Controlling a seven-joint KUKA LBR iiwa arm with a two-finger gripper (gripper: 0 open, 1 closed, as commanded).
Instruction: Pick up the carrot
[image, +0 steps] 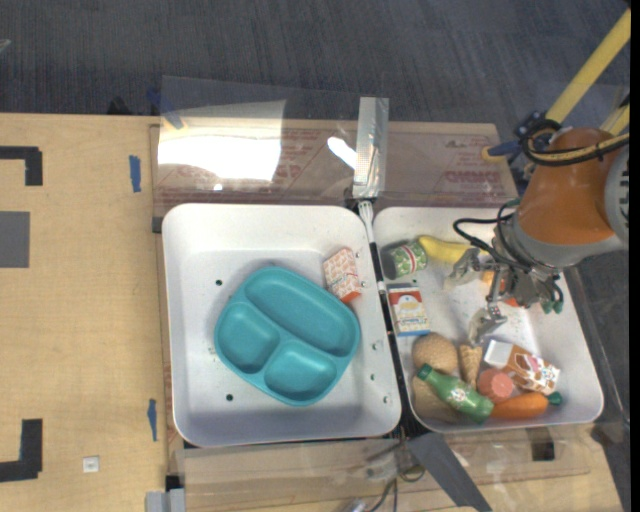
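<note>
Two white bins sit side by side on the wooden table (70, 330). Near the right bin's (585, 395) near-right corner lies the carrot (520, 407), beside a green bottle (455, 391). Above, the gripper (490, 318) hangs over the bin; I cannot tell how its jaws stand.

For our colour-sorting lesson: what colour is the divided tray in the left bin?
Teal blue all over: the divided tray, seen best in the camera view.
</note>
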